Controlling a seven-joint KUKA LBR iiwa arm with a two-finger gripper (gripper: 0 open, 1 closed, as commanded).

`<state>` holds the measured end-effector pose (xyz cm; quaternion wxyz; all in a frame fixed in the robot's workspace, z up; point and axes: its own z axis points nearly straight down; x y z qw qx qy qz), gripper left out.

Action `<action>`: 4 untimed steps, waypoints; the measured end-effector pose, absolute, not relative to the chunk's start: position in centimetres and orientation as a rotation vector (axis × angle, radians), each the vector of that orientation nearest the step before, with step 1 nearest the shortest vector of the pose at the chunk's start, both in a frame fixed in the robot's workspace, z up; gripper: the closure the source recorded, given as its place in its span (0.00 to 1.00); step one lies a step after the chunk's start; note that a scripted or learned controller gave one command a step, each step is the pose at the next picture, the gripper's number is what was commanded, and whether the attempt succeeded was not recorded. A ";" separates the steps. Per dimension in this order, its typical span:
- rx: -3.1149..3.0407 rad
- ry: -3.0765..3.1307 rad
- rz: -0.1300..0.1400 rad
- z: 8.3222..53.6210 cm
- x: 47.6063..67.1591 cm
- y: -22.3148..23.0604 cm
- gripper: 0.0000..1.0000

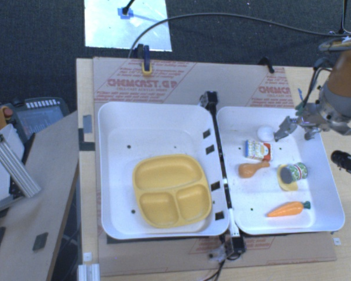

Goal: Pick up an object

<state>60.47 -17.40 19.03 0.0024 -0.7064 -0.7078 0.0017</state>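
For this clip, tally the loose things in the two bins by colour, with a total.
Yellow: 1, the divided tray in the left bin.
White: 1, the ball.
Orange: 2, the carrot and the drumstick.
Mixed colours: 2, the small carton and the can.
Total: 6

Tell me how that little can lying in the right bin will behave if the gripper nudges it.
The can lies on its side, so it would probably roll. It looks small and likely light, so it may skid toward the carrot.
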 end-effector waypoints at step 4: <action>-2.225 -2.232 -0.018 10.7 60.9 -18.2 1.00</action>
